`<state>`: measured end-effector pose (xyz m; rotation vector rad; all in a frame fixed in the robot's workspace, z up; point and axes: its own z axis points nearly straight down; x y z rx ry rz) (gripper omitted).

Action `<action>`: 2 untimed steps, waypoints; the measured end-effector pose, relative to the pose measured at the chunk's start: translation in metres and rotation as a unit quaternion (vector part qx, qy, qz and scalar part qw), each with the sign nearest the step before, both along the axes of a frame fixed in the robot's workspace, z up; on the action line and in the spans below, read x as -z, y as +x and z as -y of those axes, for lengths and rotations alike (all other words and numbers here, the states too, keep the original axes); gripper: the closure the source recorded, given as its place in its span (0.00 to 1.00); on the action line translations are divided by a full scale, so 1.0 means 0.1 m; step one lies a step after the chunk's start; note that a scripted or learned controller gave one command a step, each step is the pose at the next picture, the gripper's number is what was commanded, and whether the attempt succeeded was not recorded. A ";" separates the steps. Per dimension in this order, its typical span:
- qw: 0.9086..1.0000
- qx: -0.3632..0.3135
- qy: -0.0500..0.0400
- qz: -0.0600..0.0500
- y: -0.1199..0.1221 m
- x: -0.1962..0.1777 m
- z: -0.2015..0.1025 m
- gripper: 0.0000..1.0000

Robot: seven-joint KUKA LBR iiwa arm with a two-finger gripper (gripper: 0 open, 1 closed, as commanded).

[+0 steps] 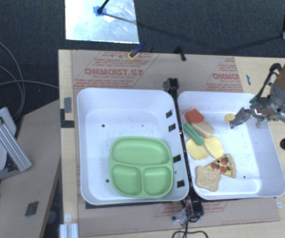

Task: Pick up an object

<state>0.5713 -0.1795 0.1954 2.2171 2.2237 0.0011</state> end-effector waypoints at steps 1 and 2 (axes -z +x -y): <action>1.000 0.001 0.002 -0.006 -0.37 1.04 -0.23 0.00; 1.000 0.002 0.001 -0.002 -0.84 1.12 -0.33 0.00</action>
